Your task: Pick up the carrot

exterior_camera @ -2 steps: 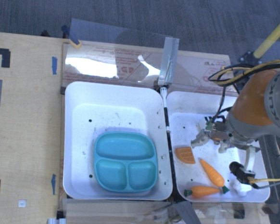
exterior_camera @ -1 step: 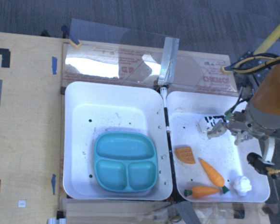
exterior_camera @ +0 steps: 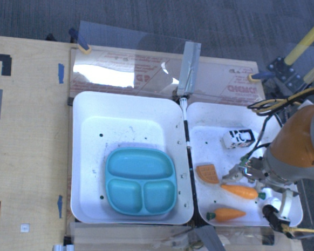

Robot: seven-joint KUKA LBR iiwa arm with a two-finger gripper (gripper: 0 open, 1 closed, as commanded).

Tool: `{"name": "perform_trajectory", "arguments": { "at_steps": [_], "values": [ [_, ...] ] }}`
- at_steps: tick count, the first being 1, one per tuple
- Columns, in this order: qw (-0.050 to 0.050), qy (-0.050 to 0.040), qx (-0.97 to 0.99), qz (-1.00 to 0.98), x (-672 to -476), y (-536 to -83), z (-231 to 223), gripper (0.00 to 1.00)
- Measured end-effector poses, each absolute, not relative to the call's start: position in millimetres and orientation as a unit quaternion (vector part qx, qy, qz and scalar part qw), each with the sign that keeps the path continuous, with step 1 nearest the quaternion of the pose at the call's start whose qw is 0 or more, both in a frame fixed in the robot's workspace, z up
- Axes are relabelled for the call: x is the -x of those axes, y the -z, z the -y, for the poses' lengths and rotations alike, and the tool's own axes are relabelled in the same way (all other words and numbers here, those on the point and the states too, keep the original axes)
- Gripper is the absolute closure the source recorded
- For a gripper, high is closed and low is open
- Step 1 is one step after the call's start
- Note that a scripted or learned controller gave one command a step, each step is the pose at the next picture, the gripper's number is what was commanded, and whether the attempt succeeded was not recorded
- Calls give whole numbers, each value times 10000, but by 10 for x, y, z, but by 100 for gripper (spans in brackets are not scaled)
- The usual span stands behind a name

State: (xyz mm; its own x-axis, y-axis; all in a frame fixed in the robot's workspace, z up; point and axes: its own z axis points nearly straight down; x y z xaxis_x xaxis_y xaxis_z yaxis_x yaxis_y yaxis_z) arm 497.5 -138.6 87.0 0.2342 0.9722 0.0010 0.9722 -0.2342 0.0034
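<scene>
Two orange carrots lie in the right bin (exterior_camera: 212, 117). One carrot (exterior_camera: 240, 192) rests near the bin's right side, and a second carrot (exterior_camera: 227, 214) with a green stub lies by the front wall. My gripper (exterior_camera: 235, 176) hangs low over the right bin, just above and slightly left of the upper carrot. It sits between that carrot and an orange waffle-textured piece (exterior_camera: 208, 173). I see nothing held in it. The arm's orange band (exterior_camera: 302, 142) and wrist hide the bin's right edge.
A small white and black object (exterior_camera: 238, 138) lies at the back of the right bin. The left bin (exterior_camera: 85, 143) holds a teal divided plate (exterior_camera: 116, 165). Cables (exterior_camera: 272, 107) loop above the arm, and a clear panel stands behind both bins.
</scene>
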Motion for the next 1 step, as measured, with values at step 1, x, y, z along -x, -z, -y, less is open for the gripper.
{"name": "perform_trajectory", "arguments": {
  "at_steps": [1],
  "values": [
    [18, -23, -7872, -6167, -4812, -875, 962, 0]
  ]
}}
